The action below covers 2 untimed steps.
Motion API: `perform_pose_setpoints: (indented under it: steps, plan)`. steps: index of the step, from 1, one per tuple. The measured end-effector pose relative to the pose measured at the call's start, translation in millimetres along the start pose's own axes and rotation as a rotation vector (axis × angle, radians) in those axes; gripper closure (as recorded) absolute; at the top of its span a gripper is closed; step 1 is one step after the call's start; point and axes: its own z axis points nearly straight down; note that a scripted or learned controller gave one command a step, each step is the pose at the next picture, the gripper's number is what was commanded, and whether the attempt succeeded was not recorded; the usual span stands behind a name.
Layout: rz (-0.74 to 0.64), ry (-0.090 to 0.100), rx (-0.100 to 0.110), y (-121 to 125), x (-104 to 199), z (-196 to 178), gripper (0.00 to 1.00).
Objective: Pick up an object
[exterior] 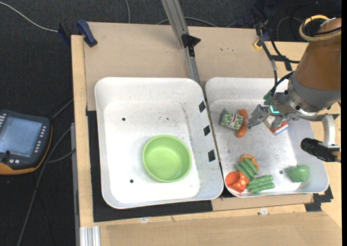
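While the gripper (259, 116) hangs with fingers parted beside the green-labelled packet (232, 120), I'd guess that packet is light, crinkly and best pinched across its narrow middle.

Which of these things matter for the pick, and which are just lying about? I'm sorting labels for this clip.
For the job:
gripper, low in the right bin
green packet
red-and-white item
peas and carrot pile
green pepper

Lying about:
green bowl in the left bin
handheld controller
blue clamp
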Motion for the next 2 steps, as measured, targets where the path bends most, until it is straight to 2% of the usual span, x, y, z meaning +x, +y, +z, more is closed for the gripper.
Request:
perform_pose_setpoints:
  steps: [1, 2]
  plan:
    - [0.000, 0.000, 0.000, 0.0, 0.0, 0.1, 0.00]
    - [0.001, 0.000, 0.004, -3.1, -8.5, 46.8, 0.00]
